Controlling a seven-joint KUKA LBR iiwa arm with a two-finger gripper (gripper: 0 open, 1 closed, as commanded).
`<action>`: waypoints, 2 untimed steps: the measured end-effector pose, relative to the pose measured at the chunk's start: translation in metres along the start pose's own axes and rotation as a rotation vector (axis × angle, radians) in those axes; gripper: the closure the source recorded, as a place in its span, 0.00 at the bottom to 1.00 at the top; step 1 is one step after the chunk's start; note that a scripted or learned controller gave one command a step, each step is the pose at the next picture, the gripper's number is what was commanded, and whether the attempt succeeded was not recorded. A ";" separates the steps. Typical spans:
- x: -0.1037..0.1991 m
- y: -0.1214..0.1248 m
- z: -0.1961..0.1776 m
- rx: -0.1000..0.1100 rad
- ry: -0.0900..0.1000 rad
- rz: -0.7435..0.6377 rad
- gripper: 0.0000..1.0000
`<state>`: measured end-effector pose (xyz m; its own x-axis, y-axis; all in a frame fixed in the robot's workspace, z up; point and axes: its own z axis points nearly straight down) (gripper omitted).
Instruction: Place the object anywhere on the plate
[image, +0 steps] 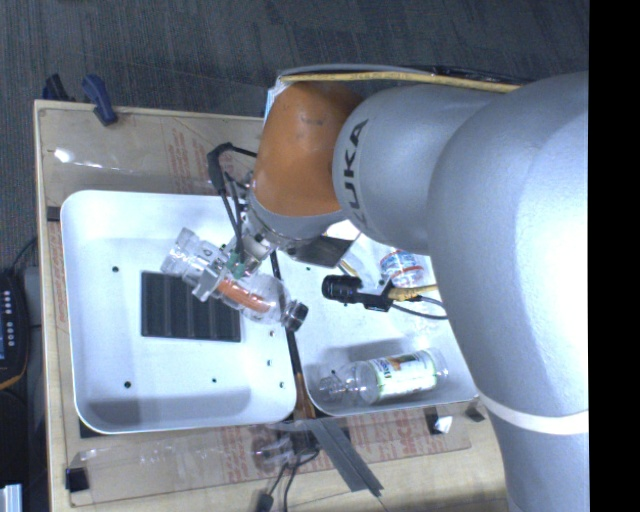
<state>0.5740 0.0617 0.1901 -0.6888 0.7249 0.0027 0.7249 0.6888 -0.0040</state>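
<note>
- Fingers (190, 258) of the clear-plastic two-finger gripper (205, 270) reach out over the left shallow white bin (90, 300), towards its far left part; I cannot tell whether they are spread or pressed together, the clear plastic blurs into the white floor
- Beside the gripper body I see a small orange cylinder-like object (238, 291); it sits near the base of the gripper, and I cannot tell whether it is gripped or part of the tool
- Dark ribbed rectangular plate (190, 306) lies flat on the left bin's floor, just below the gripper from my view
- Grey arm with the orange band (300, 150) covers much of the right bin (330, 405)
- Clear plastic bottle with a green and white label (385, 377) lies on its side in the right bin, well apart from the gripper
- Small can with a red and blue label (405, 267) lies further back in the right bin, partly hidden by the arm
</note>
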 end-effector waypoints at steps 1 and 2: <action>-0.033 0.039 -0.001 -0.002 -0.001 0.012 1.00; -0.057 0.017 -0.031 -0.004 -0.005 -0.220 1.00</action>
<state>0.6261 0.0319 0.2214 -0.8307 0.5567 -0.0019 0.5567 0.8307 -0.0001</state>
